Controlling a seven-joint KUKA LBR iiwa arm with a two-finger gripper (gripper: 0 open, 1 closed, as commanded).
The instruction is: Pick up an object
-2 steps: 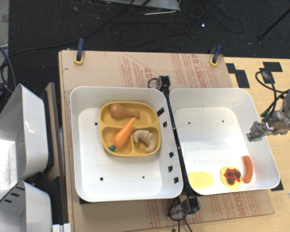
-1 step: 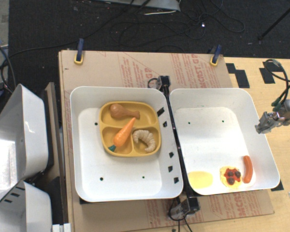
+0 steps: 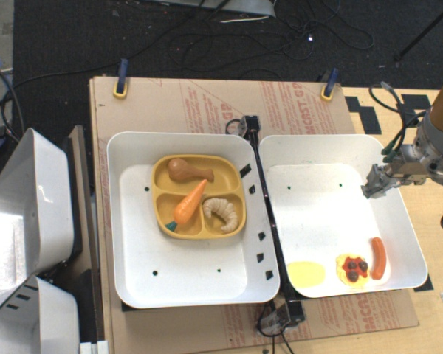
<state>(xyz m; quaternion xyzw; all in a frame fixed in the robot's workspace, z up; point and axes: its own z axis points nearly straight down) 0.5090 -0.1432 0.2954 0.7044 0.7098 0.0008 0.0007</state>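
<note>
My gripper hangs over the right edge of the right bin, reaching in from the right. Below it in that bin lie a red sausage, a small tart with berries and a flat yellow disc, all near the front edge. The left bin holds a yellow divided plate with a chicken drumstick, an orange carrot and a pale shrimp in separate compartments. Nothing shows between the fingers.
The bins sit on a cardboard sheet held by yellow clamps at the back. A black divider strip runs between the bins. White tubs stand at the far left. Cables lie on the dark floor behind.
</note>
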